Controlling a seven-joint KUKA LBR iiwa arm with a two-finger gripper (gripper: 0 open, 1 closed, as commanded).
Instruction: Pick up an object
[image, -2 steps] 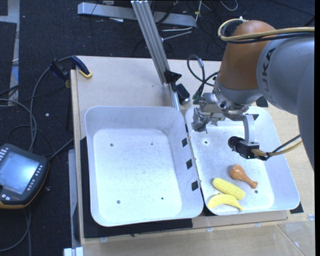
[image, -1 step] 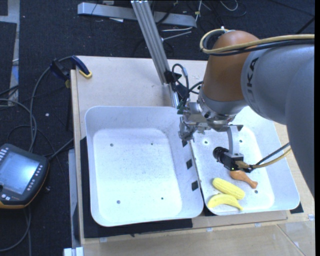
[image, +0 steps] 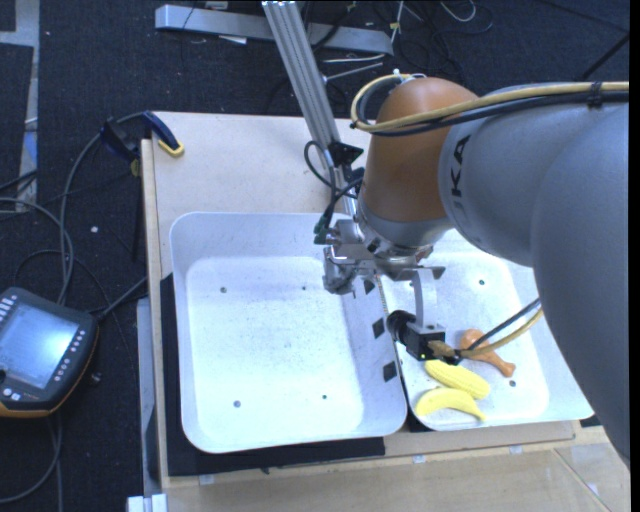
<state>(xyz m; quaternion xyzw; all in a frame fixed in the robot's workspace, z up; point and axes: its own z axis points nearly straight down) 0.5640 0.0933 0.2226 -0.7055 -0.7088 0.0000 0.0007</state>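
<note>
Arm: the grey arm (image: 540, 170) with its orange band (image: 420, 150) reaches in from the right and hangs over the ridge where the two bins meet
Gripper: the gripper (image: 345, 270) sits low at the inner edge of the left bin, just beside the dividing wall; from this angle I cannot tell whether it is spread or pressed together, and I see no object held in it
Left bin: the left bin (image: 185, 250) has a bare white floor with faint dark speckling under and beside the gripper
Right bin: the right bin (image: 500, 290) holds the loose things, all gathered in its near corner
Task's things: a yellow banana (image: 450, 403) lies nearest the front wall, a yellow corn-like piece (image: 458, 378) lies just behind it and touches it or nearly so, and an orange piece (image: 487, 350) lies just beyond that, partly under a cable
Gripper to things: well apart; the gripper is on the far side of the divider from all three
Done so far: nothing of the pick, as far as the view shows; every object rests on the bin floor
Left to do: by my judgement the whole grasp, meaning a move across into the right bin, a descent onto one piece, a closing and a lift
Likely snag: the pieces crowd together near the wall, so a clean grip on one alone looks awkward
Surroundings: the bench (image: 230, 160) carries both bins, with a blue and yellow clamp (image: 160, 135) at its far left corner
</note>
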